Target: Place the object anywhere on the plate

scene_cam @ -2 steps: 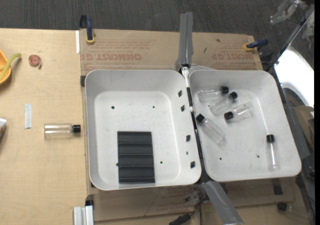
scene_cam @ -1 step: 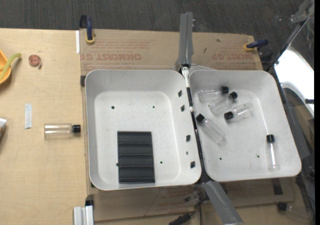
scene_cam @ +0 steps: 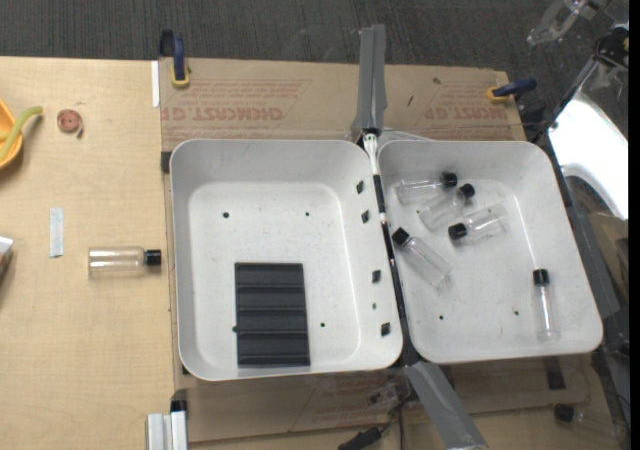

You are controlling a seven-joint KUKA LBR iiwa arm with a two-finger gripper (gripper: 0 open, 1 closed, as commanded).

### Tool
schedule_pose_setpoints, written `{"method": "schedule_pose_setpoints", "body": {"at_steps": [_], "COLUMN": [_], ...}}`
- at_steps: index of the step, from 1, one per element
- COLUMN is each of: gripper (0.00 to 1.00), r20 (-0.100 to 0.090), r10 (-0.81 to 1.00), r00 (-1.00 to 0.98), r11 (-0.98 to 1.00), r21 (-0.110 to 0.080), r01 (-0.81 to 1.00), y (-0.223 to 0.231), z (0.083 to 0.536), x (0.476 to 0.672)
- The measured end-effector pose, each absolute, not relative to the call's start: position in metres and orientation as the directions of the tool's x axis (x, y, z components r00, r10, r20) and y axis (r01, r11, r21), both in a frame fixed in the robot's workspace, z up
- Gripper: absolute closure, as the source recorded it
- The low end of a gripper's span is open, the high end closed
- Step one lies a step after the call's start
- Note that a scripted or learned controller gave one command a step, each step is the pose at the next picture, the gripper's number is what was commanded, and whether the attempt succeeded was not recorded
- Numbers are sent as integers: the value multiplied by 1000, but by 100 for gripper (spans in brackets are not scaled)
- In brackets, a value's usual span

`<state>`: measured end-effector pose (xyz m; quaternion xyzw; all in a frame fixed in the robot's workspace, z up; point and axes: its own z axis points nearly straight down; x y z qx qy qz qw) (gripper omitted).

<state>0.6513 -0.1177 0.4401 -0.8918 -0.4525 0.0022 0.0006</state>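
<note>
A black ribbed plate [scene_cam: 270,315] lies flat in the near part of the left bin [scene_cam: 180,238]. Several clear vials with black caps are scattered in the right bin [scene_cam: 585,278]: two [scene_cam: 425,186] [scene_cam: 445,206] near its back, one [scene_cam: 478,226] at mid-bin, one [scene_cam: 422,256] by the left wall and one [scene_cam: 543,303] at the front right. My gripper [scene_cam: 572,0] hangs at the top right corner of the view, high and beyond the right bin, far from the vials and the plate. Nothing shows in its grasp.
A clear bottle with a black cap [scene_cam: 122,259] lies on the wooden bench left of the bins. An orange and yellow object [scene_cam: 10,133] and a small disc [scene_cam: 68,121] sit at the far left. Clamps [scene_cam: 175,56] [scene_cam: 510,90] hold the cardboard behind the bins.
</note>
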Motion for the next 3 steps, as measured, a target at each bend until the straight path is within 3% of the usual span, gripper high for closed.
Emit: {"method": "schedule_pose_setpoints", "body": {"at_steps": [1, 2, 3], "gripper": [0, 0, 0], "r20": [-3, -4, -5], "r10": [854, 577, 365], "r00": [520, 817, 931], "r11": [-520, -817, -931], "r21": [-3, -2, -2], "r01": [854, 577, 365], "y": [-207, -154, -218], "z": [440, 435, 440], "x": [633, 659, 631]}}
